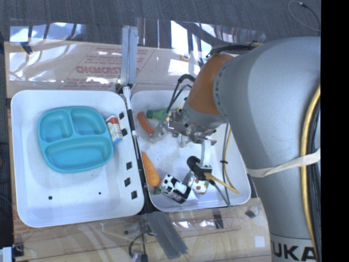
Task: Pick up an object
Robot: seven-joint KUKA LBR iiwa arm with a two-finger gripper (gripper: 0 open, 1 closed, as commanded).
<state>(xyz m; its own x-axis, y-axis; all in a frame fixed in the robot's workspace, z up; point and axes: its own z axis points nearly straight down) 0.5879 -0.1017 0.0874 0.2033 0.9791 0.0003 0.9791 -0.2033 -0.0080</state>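
hand (175,129) fingertips hidden behind wrist

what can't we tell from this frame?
- Gripper: its fingertips are blurred and merge with clutter, so its state is unclear in the camera view.
- Right bin: its right part is covered by the arm.
- Green object: partly behind cables, too small to identify.
- Small can beside the blue tray: label unreadable.

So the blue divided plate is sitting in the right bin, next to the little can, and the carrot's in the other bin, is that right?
Not quite. The camera view shows the blue divided plate in the left bin, not the right. The rest holds: the little can sits beside it, and the carrot lies in the other bin.
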